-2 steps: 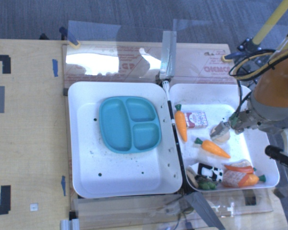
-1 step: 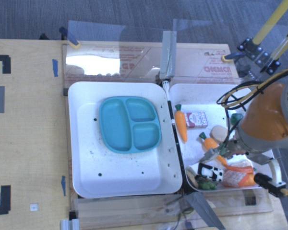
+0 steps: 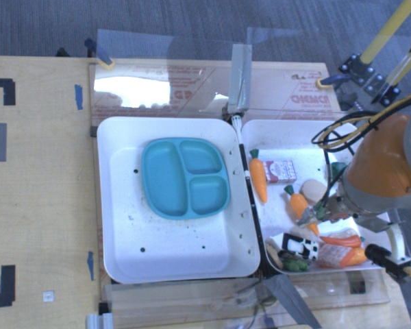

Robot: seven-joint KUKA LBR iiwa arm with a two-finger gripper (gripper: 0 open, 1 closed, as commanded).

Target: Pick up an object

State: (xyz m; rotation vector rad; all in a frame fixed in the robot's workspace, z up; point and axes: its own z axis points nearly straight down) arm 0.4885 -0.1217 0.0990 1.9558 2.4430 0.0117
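The arm (image 3: 380,163) is reaching into the right bin (image 3: 288,132), its gripper (image 3: 323,210) hanging low over the toys near that bin's front right corner; whether it is open or closed cannot be told. Nothing is visibly lifted (the pick is judged not yet done). A carrot (image 3: 258,179) is lying along the bin's left wall, a small red carton (image 3: 282,171) just beside it. The left bin (image 3: 116,184) is carrying a teal divided plate (image 3: 185,177).

A pale wooden bench (image 3: 34,184) with black and blue tape marks stands on grey-blue carpet (image 3: 192,5).
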